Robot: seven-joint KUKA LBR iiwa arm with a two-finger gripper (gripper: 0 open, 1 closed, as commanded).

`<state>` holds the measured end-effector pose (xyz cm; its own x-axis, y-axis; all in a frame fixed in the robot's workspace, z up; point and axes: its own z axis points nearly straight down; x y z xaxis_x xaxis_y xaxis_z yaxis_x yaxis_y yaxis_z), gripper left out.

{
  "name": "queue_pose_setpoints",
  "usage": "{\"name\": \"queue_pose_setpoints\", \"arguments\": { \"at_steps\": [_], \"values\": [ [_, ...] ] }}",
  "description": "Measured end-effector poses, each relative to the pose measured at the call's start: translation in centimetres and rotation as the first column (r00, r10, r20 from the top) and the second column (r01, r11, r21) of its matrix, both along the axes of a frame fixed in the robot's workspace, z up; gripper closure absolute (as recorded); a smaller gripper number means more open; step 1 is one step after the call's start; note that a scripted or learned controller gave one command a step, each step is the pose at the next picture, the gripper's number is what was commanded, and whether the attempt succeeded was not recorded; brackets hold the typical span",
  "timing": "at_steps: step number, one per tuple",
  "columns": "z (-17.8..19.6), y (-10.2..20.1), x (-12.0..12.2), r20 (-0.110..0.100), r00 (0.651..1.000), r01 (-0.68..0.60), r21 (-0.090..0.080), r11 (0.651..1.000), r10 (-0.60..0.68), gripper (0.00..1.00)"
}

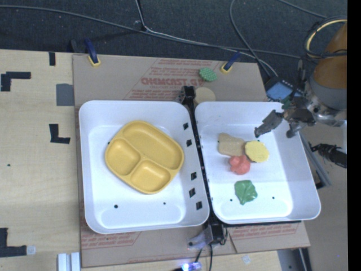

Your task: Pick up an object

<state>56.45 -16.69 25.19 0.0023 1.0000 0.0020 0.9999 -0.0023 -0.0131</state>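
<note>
Gripper [277, 125] looks spread, holding nothing. We'd pinch the yellow piece [257, 152] just below it across its edges; probably light, rigid plastic.

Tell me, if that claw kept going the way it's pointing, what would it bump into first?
Probably the yellow piece just below and left of the gripper, with the tan piece beside it. Depth is hard to judge, so it might meet the bin floor.

1 fixed camera looks down at a slant from above the tabletop [34, 151], far enough to take in both white bins, left bin [90, 196] and right bin [293, 202], with the arm [330, 78] entering from the right.
</note>
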Motion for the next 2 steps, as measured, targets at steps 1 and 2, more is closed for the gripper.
{"name": "queue_pose_setpoints", "arguments": {
  "at_steps": [1,2],
  "values": [
    [0.7,0.0,0.2,0.012,1.0,-0.003,-0.002,1.0,0.003,0.0],
    [-5.0,-0.8,0.5,0.006,1.0,-0.002,-0.002,1.0,0.003,0.0]
  ]
}}
